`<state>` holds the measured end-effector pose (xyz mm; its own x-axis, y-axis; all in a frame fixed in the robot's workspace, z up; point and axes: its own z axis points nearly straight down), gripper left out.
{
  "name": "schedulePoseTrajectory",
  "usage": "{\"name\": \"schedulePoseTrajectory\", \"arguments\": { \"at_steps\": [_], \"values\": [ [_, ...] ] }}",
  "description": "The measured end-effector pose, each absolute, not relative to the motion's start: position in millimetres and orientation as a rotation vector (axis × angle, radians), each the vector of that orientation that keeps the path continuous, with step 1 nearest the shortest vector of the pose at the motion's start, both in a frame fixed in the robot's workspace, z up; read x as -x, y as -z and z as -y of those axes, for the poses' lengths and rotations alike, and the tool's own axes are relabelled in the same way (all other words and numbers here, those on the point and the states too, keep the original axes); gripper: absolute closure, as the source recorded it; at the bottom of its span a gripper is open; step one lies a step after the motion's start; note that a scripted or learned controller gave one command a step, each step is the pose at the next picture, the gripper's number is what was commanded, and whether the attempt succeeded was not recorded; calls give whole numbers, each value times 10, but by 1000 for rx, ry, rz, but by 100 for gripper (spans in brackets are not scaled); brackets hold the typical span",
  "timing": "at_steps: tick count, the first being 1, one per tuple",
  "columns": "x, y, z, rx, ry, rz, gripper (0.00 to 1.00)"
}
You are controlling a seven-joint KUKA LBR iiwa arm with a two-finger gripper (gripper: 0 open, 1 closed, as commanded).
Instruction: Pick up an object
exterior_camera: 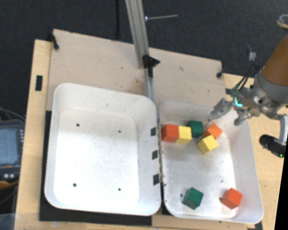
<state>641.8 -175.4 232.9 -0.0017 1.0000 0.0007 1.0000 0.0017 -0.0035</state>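
The right bin (251,170) held 7 blocks: 3 orange (170,133), 2 yellow (208,144), 2 green (192,198). The gripper (230,114) hovered above, fingers spread wide, holding nothing.

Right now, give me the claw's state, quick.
Claw: open, holding nothing, its two fingers spread above the far edge of the shallow white right bin, near the small orange cube.

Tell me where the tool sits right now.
The tool hangs open over the right bin's far right corner, just above the small orange cube.
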Motion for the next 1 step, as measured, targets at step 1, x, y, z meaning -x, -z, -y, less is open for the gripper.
{"name": "schedulePoseTrajectory", "arguments": {
  "at_steps": [1],
  "values": [
    [-6425, -2358, 1760, 2219, -3, 2227, 0]
  ]
}}
